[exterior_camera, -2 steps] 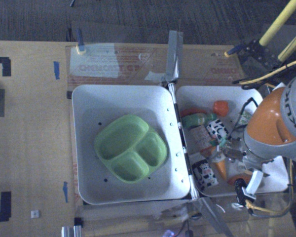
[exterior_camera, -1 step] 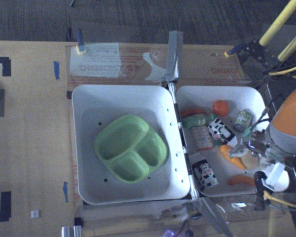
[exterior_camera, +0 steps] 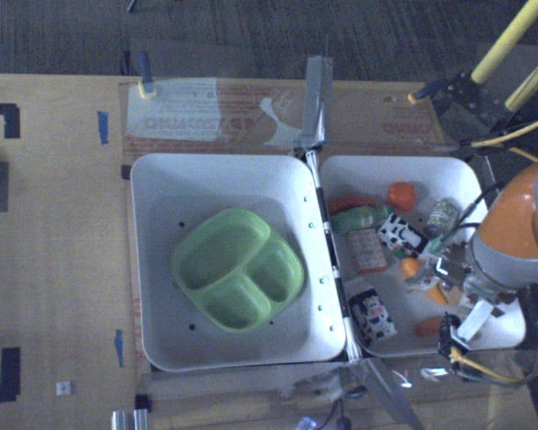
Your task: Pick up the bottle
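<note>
Gripper low in the right bin, among small clutter; open or closed, cannot tell, and nothing visibly held. Just beside it an orange piece, blurred.

Probably at the approach stage, with no grasp made. To do it well: lift clear of the clutter first, then travel left and a little up in the view, away from the arm, and stop directly above the bottle's middle. Turn the wrist so as to close across the narrow body, not along its length. Descend straight and slowly, keeping off the cow-print box on the way, and off the tan packet just below the target. Close only once level with the widest part, then lift straight up.

Bottle, taken to be the green one lying on its side: well left of the gripper and somewhat farther from the camera, near the divider between the bins, apart from the gripper with the cow-print box between. Touching or nearly touching a red thing on its far side
</note>
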Available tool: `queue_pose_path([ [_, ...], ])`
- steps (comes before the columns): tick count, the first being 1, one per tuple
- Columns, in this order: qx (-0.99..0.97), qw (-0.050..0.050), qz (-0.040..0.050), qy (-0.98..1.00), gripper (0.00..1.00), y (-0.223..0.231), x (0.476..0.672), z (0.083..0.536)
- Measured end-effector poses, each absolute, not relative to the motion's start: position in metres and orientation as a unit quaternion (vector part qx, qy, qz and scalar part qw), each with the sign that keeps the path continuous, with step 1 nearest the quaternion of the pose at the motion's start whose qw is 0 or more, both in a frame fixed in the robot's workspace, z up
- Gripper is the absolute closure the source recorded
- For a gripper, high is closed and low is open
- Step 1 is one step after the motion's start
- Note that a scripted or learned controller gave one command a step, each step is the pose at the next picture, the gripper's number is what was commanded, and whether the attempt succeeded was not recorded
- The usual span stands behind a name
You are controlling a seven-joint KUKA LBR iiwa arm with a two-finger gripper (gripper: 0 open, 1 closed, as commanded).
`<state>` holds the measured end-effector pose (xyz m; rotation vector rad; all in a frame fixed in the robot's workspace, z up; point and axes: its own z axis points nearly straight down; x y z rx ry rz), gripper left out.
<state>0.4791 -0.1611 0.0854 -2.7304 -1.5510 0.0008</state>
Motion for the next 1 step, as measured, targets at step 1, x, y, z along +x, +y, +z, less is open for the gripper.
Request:
queue_pose_path([
  [1, -0.826, -0.001, -0.0004, -0.563, 0.00, -0.1535, 0.4802, 0.0857],
])
